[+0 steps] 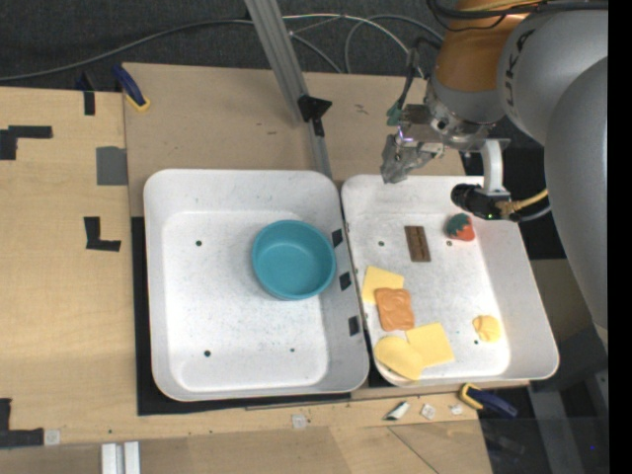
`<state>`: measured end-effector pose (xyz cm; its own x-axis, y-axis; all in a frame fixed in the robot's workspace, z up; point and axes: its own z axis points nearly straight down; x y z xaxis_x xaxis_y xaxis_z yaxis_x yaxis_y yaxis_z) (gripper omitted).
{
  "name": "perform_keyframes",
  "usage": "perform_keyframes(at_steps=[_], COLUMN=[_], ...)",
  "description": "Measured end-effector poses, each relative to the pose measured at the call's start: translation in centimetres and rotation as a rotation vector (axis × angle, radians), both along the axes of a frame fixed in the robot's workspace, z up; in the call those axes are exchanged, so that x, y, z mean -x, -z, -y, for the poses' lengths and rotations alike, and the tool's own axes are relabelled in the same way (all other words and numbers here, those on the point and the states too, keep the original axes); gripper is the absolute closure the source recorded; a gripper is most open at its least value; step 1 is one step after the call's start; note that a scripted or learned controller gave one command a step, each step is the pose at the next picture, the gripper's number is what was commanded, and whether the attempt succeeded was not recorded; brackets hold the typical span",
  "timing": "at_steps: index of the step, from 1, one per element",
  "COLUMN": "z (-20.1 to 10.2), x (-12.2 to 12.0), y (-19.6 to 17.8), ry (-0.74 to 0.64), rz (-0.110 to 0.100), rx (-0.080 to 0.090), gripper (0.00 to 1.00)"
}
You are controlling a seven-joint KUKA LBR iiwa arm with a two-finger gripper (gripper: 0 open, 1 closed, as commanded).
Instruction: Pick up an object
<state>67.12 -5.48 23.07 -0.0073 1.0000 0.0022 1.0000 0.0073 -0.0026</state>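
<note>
Up at the far left corner of the right bin point(533, 368), the gripper point(396, 169) hangs over the rim, pointing down; whether it is released or clenched cannot be told from this angle, and no object can be seen in it. Above it the wrist rises into the orange band and the grey arm, which comes in from the right.

Nearest the gripper inside the right bin lies a small brown block point(418, 243), lengthwise on the bin floor, well apart from the gripper. Just to its right, near the bin's far right side, sits a little red and green object point(459, 229). Lower down, a cluster lies along the left side of that bin: a yellow square point(381, 280), an orange-brown piece point(396, 310) overlapping its lower edge, then another yellow slice point(432, 343) that rests partly on a rounded yellow piece point(394, 357) at the near edge. A small yellow lump point(485, 327) sits by itself toward the right wall.

The left bin point(158, 200) holds a blue bowl point(292, 258), upright, right of its middle and apart from the walls.

Beyond the bins, a slanted metal pole point(279, 55) runs down to the gap between them. A blue and yellow clamp point(132, 88) grips the bench's far left corner, and another clamp point(484, 398) lies at the near edge beneath the right bin.
</note>
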Motion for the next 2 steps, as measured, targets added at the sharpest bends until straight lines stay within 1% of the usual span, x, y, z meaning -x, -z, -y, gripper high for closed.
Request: perform_keyframes(at_steps=[1, 2], z=[-6.1, -11.4], x=[0.8, 0.8], y=[0.8, -0.3], ry=[0.000, 0.000], rz=[-0.001, 0.002], rx=[0.001, 0.001], gripper=[1.00, 1.00])
